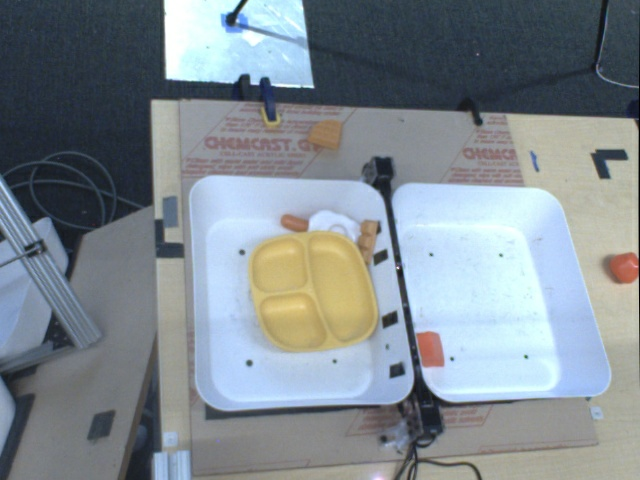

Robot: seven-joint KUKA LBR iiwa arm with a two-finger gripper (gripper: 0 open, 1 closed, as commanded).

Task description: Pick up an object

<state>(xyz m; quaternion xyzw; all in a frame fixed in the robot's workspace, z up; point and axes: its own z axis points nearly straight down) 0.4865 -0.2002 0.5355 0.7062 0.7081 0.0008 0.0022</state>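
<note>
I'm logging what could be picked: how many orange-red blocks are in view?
2. One orange-red block lies in the right bin, at its near left corner. The other sits on the bench outside that bin, to its right. The yellow tray may hide more.

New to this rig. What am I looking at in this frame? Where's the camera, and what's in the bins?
It's one fixed camera above a bench, looking down at a slant. The setup belongs to a robot arm that reaches in from the right to pick up an object.

Two shallow white bins sit side by side. The left bin holds a yellow divided tray, with a small orange piece, a white object and a tan block just behind it. The right bin holds an orange block near its front left corner.

Outside the bins, a tan wedge lies on the cardboard behind the left bin, and an orange-red object sits on the bench at the far right.
</note>
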